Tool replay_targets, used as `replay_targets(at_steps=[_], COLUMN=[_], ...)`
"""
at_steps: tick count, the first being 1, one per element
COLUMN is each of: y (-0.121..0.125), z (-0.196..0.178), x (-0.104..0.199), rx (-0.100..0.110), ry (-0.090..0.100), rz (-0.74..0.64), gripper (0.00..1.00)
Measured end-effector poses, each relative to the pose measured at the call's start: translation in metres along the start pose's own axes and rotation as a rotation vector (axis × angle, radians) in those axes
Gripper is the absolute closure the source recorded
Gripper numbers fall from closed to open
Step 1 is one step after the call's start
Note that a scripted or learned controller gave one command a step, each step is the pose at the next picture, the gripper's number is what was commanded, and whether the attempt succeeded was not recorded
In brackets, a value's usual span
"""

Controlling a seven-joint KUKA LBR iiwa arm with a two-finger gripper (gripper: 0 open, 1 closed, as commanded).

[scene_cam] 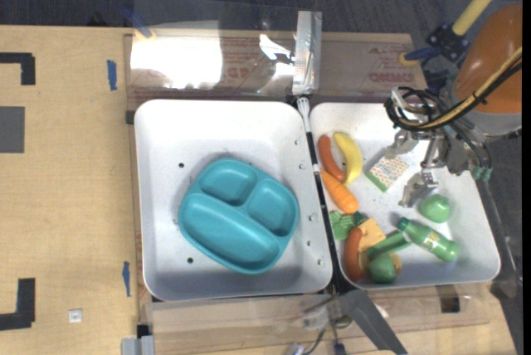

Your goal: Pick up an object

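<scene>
Arm: the grey arm with its orange band [496, 63] is seen entering from the right, at the upper right of the view; it is bent down over the right bin [481, 262]; black and yellow cables are looped beside the wrist.
End effector: the end effector [421, 183] is held low over the upper middle of the right bin, pointing downward at a slight slant; two metal fingers [412, 192] can be made out, slightly apart; nothing is seen between them; whether they touch the bin floor cannot be told.
Nearest things: a round green item [435, 208] lies just right of and below the fingertips; a small patterned card or packet [387, 172] lies just to their left; neither is clamped.
Other things in the right bin: a yellow banana [348, 155] and a red-orange sausage shape [328, 158] lie near the left wall; an orange carrot [341, 192] lies below them; a green bottle [429, 239] lies tilted toward the lower right; a cluster of green, yellow and red toy foods [369, 250] is gathered at the lower left corner.
Left bin: the left bin [166, 129] holds a teal divided plate [239, 214], set slightly askew near its centre.
Surface: both bins rest side by side on the wooden surface [58, 179]; a sheet of clear plastic [216, 46] stands behind them.
</scene>
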State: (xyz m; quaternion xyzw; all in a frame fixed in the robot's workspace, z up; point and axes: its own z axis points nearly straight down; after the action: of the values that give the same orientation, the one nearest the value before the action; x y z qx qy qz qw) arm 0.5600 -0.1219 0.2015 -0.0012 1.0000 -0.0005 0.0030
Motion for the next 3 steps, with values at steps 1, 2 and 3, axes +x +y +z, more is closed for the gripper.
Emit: replay_targets(at_steps=[1, 2, 3], y=[-0.009, 0.028, 0.022], z=[0.104, 0.113, 0.112], x=[-0.088, -0.061, -0.027], rx=[0.003, -0.001, 0.000], ry=[-0.019, -0.004, -0.006], rz=[-0.191, 0.016, -0.001], gripper=[0.00, 0.00, 0.00])
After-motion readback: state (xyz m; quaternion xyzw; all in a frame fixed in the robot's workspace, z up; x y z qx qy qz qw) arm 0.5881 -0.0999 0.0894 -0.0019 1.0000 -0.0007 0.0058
